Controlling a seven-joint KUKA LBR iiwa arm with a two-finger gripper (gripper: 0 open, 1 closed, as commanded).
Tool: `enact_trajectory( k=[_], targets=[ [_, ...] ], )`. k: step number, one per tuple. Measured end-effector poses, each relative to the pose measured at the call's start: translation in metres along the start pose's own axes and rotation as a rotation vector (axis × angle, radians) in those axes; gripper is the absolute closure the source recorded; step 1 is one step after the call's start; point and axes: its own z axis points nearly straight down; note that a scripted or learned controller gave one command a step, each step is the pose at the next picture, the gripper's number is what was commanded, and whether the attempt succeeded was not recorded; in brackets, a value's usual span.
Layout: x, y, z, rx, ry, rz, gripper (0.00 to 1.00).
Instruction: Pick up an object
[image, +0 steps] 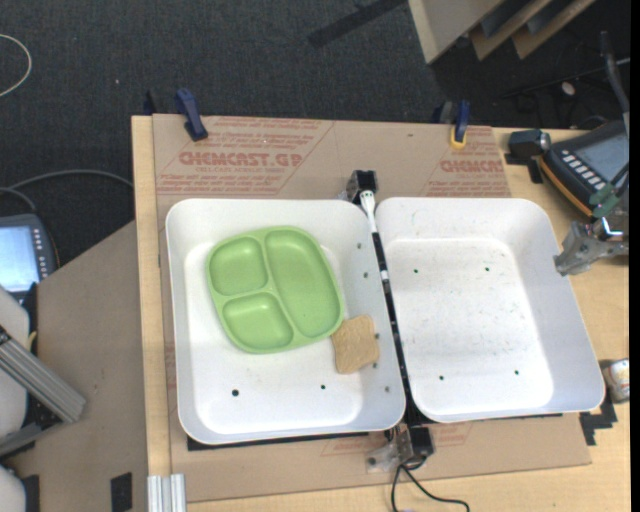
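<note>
With my gripper (588, 245) parked at the frame's right edge, nothing was lifted yet: the green plate (273, 290) and tan sponge (355, 344) lay touching in the left bin (190, 400).

Bench (250, 150) bearing two white bins (190, 330)

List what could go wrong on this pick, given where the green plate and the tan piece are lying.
1. The tan piece lies against the green divided plate, so a grasp on one may nudge the other.
2. That piece also lies near the left bin's inner wall, leaving little room on that side.
3. The plate is wide and shallow, so a two-finger grasp could slip off its rim.
</note>
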Motion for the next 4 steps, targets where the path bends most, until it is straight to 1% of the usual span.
enact_trajectory(
  k=[1, 2, 3, 4],
  targets=[
    [-0.022, 0.047, -0.153, -0.033, -0.011, 0.0, 1.0],
    [-0.002, -0.002, -0.09, -0.007, -0.002, 0.001, 1.0],
    [0.016, 0.0, 0.013, 0.0, -0.001, 0.001, 1.0],
    [0.017, 0.023, -0.124, -0.031, -0.007, -0.001, 1.0]
  ],
)
